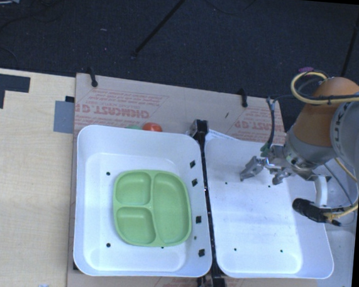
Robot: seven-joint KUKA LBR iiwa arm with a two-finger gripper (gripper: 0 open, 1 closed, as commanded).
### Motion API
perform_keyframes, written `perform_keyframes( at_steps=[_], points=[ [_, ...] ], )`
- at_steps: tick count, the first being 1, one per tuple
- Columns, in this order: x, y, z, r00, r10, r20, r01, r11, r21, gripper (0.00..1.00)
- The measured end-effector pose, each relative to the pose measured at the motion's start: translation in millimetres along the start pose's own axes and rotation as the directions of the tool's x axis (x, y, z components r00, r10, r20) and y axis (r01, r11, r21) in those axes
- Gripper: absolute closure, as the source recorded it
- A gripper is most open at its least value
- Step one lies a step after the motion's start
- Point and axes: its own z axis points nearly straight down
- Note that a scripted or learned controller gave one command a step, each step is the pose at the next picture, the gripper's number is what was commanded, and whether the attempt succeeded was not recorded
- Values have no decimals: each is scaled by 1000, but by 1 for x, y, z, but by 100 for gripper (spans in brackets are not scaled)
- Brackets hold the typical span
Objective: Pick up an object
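The claw [264, 172] hangs over the upper part of the right bin [262, 267], its two fingers spread apart with nothing between them. To its left, past the black divider [201, 198], the left bin [87, 251] holds a green three-part tray [152, 208] lying flat near its middle. A small red object [152, 127] sits just behind that bin's far rim.

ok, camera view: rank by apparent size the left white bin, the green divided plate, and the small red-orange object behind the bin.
1. Shallow white plastic left bin
2. Green three-compartment plate, lying inside that bin
3. Small red-orange object, partly hidden behind the bin's far rim, so its full size is unclear
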Motion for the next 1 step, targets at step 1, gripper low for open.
perform_keyframes(
  at_steps=[1],
  points=[
    [2, -1, 48, 1000, 1, 0, -1, 1000, 0, 0]
  ],
)
